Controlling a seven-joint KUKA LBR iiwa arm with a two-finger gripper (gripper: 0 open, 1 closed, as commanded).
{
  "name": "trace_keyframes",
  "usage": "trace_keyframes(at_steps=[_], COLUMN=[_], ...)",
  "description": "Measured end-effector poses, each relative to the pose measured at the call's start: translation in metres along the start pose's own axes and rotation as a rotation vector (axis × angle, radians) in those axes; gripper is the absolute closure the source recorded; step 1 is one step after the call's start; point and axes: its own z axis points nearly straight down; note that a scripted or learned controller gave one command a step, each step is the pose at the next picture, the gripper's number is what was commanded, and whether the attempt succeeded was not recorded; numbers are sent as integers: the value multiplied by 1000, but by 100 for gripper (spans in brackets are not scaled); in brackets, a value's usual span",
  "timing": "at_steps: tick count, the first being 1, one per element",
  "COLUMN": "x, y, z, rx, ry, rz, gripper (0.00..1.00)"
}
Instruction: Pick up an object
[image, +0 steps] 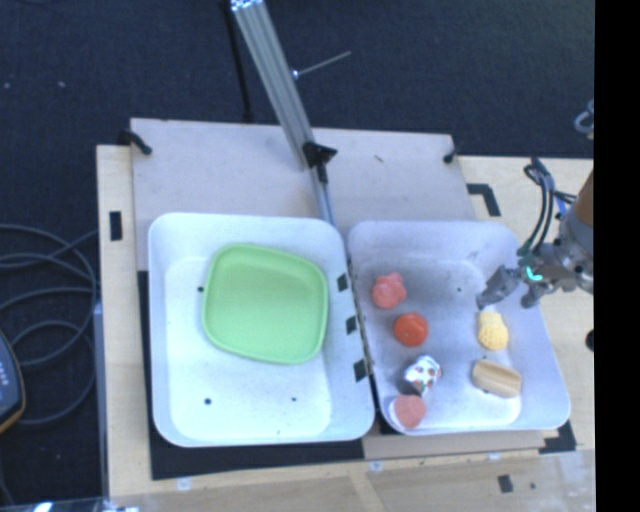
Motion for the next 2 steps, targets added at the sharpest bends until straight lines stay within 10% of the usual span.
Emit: trace_keyframes(at_steps=[2], x=[-4], y=[9], z=[52], rx=[4], ry=[0], rz=[0], gripper=[0])
